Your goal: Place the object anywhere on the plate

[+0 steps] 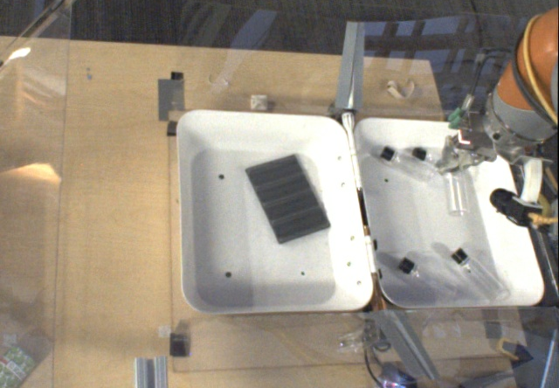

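No readable text, labels, brand names, numbers or signs appear anywhere in this view. The two white bins [188, 203], the dark ridged plate [287, 198] and the wooden tabletop [105, 203] carry no legible markings.

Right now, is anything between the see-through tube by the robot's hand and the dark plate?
Only the bin walls. The clear tube lies in the right bin just below the gripper. The dark plate lies in the left bin, so the tube must be lifted over the two rims where the bins meet.
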